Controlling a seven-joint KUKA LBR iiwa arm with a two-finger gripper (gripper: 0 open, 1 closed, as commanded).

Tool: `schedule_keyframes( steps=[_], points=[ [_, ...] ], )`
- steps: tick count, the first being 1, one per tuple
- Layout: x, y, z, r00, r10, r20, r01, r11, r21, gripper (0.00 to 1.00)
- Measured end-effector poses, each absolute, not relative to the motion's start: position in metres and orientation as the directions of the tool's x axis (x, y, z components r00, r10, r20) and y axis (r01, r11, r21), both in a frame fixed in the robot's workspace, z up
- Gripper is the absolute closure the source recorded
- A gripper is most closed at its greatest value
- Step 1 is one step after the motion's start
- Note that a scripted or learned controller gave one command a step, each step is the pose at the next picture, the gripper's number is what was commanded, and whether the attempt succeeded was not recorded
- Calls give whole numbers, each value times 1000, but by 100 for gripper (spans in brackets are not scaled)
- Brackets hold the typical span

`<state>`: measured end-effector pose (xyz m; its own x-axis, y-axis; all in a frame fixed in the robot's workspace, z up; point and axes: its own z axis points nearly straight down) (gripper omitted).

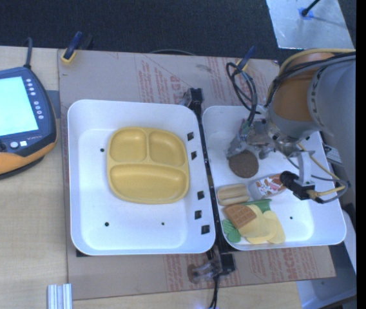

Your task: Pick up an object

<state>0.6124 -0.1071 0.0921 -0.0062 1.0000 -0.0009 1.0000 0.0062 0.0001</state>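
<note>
From the one camera above the bench we see two white bins side by side on a brown board. The left bin [80, 172] sits in the middle of the frame and holds a yellow tray [148, 165] with three compartments, lying flat in the bin's upper half. The right bin [325, 227] lies at centre right.

The arm [318, 92] comes in from the upper right, its orange band showing above the wrist, and reaches down into the upper part of the right bin. The gripper [250, 145] hangs low over that bin, just above a brown disc [243, 165]. We cannot tell whether it touches the disc, nor how it is set. Cables loop around the wrist and out toward the right rim.

Below the disc, in the lower left of the right bin, we see the other things close together: a tan roll [231, 193] lying crosswise, a small packet [268, 187] with red print just to its right, a brown waffle [240, 215] beneath the roll, and a yellow piece [267, 227] with a green piece [231, 232] at its left edge.

At the left edge of the frame a pendant [9, 124] with a lit screen rests on the bench, well apart from both bins.
</note>
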Motion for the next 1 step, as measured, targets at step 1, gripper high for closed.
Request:
schedule_keyframes(
  steps=[1],
  points=[
    [658,-144,93,-5,1000,-2,1000,5,1,0]
  ],
)
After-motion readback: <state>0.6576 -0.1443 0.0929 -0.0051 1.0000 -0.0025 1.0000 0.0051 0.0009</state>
